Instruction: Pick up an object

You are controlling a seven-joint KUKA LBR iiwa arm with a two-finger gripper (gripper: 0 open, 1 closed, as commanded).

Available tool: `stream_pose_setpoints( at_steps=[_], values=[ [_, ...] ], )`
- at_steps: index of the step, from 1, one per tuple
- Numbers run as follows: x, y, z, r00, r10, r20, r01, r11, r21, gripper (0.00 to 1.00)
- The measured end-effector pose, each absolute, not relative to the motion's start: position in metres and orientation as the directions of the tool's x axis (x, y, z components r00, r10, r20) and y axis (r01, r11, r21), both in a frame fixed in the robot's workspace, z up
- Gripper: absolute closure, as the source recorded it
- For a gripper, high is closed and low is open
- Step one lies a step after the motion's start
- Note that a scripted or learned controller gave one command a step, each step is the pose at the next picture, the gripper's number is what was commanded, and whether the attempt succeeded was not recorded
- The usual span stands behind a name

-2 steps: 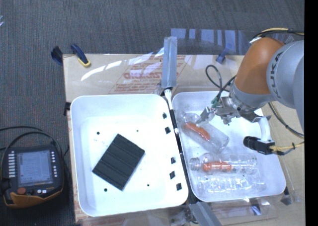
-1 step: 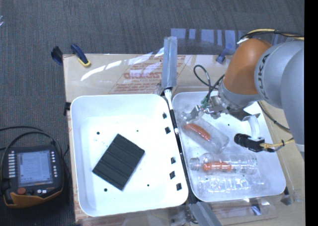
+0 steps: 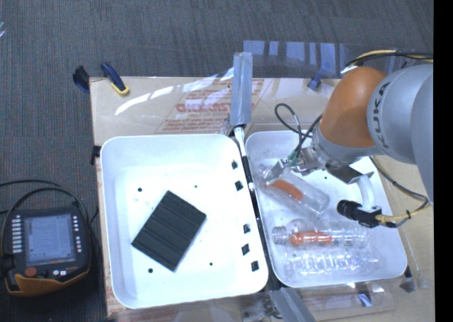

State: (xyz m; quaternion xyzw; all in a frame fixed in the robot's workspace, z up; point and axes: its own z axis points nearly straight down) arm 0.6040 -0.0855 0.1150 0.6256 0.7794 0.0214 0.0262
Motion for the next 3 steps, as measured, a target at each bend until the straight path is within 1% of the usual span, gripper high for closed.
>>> stream_pose_setpoints(
  at_steps=[1,2,3],
  values=[
    [0.611,-0.089,0.115,-0.283,0.959,-0.015,0.957,0.283,0.061,0.0],
    [0.617,-0.09,0.114,-0.269,0.963,-0.014,0.961,0.27,0.056,0.0],
    [0.591,-0.084,0.1,-0.397,0.918,-0.012,0.917,0.397,0.03,0.0]
  ],
)
